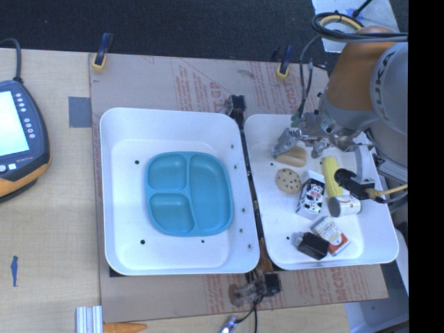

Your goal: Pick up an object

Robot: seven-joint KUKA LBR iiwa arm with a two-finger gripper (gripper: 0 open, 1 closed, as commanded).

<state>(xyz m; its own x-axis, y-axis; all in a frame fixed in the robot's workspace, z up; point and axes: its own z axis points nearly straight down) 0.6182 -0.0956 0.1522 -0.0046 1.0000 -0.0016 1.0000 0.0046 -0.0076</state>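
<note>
My arm [361, 82]: smooth grey casing with a broad orange band above the wrist, coming in from three o'clock and bent down over the right bin's far end.
My gripper [290, 141]: dull grey metal, low over the right bin at about eleven o'clock of it; I cannot tell how its tips are set, and nothing shows between them.
Right bin [267, 186]: shallow glossy white plastic with rounded corners, holding all the loose objects.
Tan wedge [292, 157]: matte, bread-like lump, just beside my gripper at its five o'clock.
Round cookie [287, 180]: flat tan disc, speckled, below the wedge.
Yellow piece [331, 173]: long, smooth, banana-shaped, at three o'clock of the cookie.
Patterned box [312, 198]: small, white with dark and red print, near the bin's middle.
Black block [313, 245]: dark, boxy, at six o'clock of the bin, touching a flat red-and-white packet [333, 236].
Left bin [118, 186]: same white plastic.
Blue plate [189, 193]: smooth turquoise tray, rounded, three compartments, centred in the left bin.
</note>
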